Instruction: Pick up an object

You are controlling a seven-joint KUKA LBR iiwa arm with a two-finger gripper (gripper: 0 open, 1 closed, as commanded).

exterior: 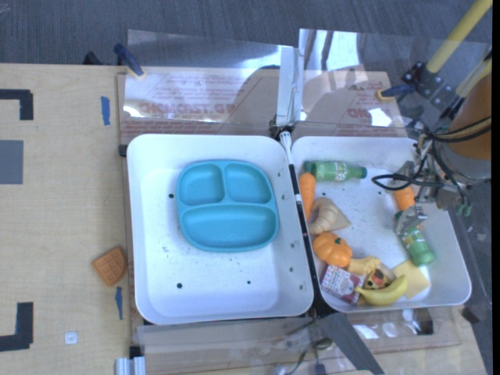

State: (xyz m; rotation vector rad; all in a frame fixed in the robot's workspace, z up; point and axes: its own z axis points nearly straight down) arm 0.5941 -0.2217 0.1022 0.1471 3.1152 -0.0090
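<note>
Two white bins sit side by side on the surface (55,209). The left bin (148,287) has a blue plate (226,205) with three parts in its middle. The right bin (461,287) is full of toy food.

The grey arm (473,116) comes in from 3 o'clock. Its gripper (412,221) hangs low at the 3 o'clock side of the right bin. I cannot tell if it is grabbing anything or is let go, because wires and dark parts hide it.

A small green bottle (420,247) lies just at 6 o'clock from the gripper, very near it. A little orange piece (404,198) sits just at 12 o'clock from the gripper.

Another green bottle (334,170) lies on its side at the bin's 11 o'clock. A carrot (307,194) lies along the wall at 9 o'clock. An orange pumpkin (333,250) sits at 7 o'clock, with a red and white packet (338,281) just below it. A yellow banana (387,290) lies at 6 o'clock.

A brown cracker (110,265) lies on the surface, at 9 o'clock from the left bin
</note>
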